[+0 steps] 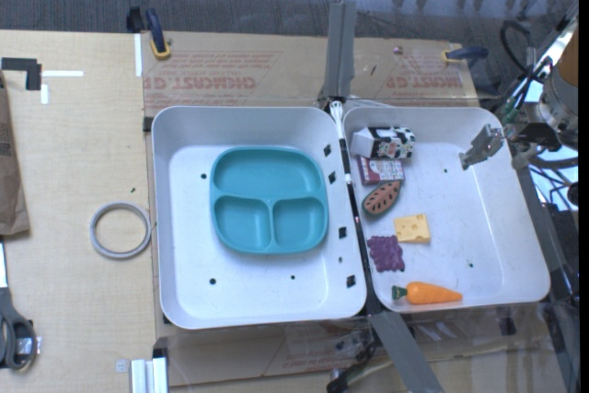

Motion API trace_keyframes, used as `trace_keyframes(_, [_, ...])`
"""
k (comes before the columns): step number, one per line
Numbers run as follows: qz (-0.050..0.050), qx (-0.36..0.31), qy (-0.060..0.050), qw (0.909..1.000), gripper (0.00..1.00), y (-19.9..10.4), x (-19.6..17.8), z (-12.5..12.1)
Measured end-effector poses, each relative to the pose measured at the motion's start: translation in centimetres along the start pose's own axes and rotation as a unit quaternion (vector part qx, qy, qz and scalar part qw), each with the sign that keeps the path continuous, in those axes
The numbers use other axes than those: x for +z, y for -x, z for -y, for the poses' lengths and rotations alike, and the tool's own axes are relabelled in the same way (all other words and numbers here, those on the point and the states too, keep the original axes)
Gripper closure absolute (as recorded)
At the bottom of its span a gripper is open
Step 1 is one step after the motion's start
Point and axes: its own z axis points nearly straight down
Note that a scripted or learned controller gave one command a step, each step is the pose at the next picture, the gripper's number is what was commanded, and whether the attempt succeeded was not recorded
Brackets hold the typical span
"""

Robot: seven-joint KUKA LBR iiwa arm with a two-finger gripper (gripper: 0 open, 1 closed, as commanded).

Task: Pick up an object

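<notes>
The right bin (pixel 488 225) holds several small toy foods along its left side. A black-and-white cow-print carton (pixel 385 143) lies at the top, a dark red packet (pixel 380 169) under it, then a brown oval bread-like piece (pixel 381 197). Lower down sit a yellow cheese wedge (pixel 412 228), a purple grape bunch (pixel 386 253) and an orange carrot (pixel 429 294) near the front wall. My gripper (pixel 481 146) hangs over the bin's upper right part, well to the right of all these items, with nothing visible between its fingers.
The left bin (pixel 184 271) carries a teal divided plate (pixel 270 199). A grey ring (pixel 121 229) lies on the wooden bench at the left, and scissors (pixel 16 338) sit at the bottom left corner. Cables (pixel 543 60) and the arm crowd the right edge.
</notes>
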Motion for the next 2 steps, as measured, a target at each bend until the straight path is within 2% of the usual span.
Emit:
trace_keyframes(1, [0.0,0.109,0.0,0.9941,0.0,-2.4,3.7,-6.0])
trace_keyframes(2, [-0.001,0.064,-0.001,0.9979,0.0,-3.8,13.0,5.2])
